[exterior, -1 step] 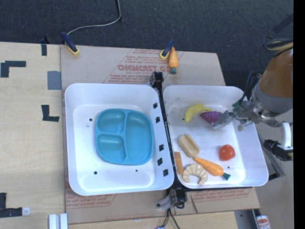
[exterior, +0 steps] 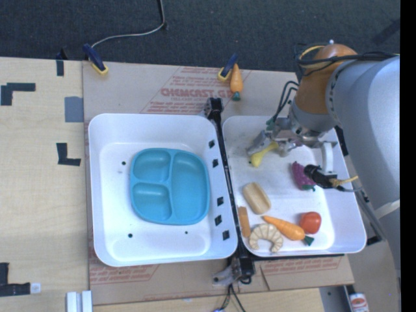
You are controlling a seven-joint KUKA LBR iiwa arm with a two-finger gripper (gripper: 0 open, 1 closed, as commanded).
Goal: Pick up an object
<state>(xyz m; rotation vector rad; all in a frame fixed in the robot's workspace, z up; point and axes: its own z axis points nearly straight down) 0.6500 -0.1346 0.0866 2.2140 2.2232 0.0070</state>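
From above, the claw (exterior: 265,143) hangs low in the right bin (exterior: 338,239), its fingers closed around the end of a yellow banana (exterior: 259,155) that touches the bin floor. The hold looks off-centre, so the banana could swing or slip free during a lift and fall beside the bread roll (exterior: 257,197).

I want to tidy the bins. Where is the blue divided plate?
The blue divided plate lies in the middle of the left bin, across the divider from the bread roll.
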